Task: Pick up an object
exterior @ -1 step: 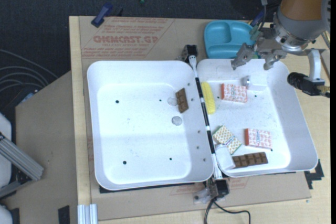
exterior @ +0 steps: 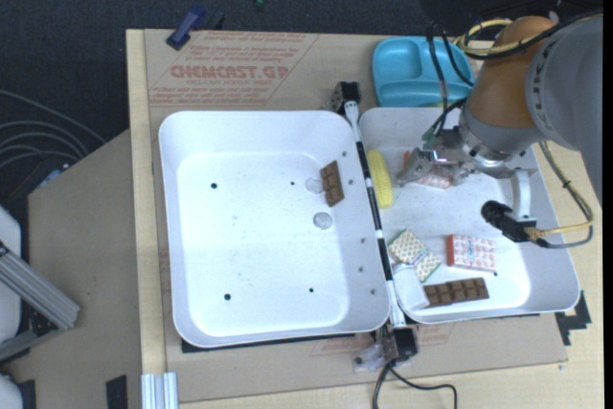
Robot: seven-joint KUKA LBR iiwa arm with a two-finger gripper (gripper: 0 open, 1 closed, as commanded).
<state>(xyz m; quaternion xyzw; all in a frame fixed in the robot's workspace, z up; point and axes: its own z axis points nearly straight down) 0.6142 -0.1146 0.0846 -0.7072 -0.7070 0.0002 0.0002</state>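
Two shallow white bins sit side by side on the bench. The arm, grey with its orange band, reaches in from the right and bends down over the far part of the right bin. Its gripper hangs low there, just above a pale, pinkish wrapped item lying on the bin floor. Whether the fingers are spread or closed, I cannot tell from here, and nothing can be seen caught between them.

Along the right bin's left wall lies a yellow object, long and narrow. Toward the near edge there is a small checkered packet, a red-and-white packet just beside it to the right, and a brown chocolate bar close to the near rim.

In the left bin, a smaller brown chocolate piece rests near the right wall, with two pale round discs just by it.

Beyond the right bin's far edge a light blue tray sits on the bench. Near the bench's far left corner lies a dark blue object.
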